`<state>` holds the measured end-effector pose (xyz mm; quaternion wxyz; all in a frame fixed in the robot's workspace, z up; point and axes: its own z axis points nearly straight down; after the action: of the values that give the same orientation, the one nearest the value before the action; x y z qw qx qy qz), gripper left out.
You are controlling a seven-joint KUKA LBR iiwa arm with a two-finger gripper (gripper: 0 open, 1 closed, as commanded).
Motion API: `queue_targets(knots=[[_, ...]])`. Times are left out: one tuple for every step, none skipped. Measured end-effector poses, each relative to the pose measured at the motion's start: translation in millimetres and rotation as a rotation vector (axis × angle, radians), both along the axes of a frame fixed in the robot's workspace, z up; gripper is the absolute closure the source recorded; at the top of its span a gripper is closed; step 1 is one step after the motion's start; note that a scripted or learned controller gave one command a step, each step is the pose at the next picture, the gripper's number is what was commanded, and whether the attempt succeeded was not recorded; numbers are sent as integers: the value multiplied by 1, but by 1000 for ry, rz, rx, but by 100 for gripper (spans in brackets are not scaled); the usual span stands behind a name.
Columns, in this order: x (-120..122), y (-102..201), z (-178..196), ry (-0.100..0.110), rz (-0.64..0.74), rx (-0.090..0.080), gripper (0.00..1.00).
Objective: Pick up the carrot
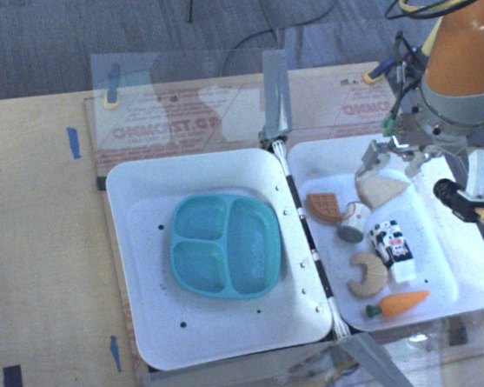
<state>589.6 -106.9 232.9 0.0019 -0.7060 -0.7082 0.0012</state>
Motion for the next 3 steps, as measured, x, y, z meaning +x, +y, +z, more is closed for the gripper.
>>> queue_targets(knots=[[-40,-3,-115,-28,-135,-2,0],[-71,6,-126,-78,-43,-21,0],[-88,-1,-127,-76,273,-31,0]])
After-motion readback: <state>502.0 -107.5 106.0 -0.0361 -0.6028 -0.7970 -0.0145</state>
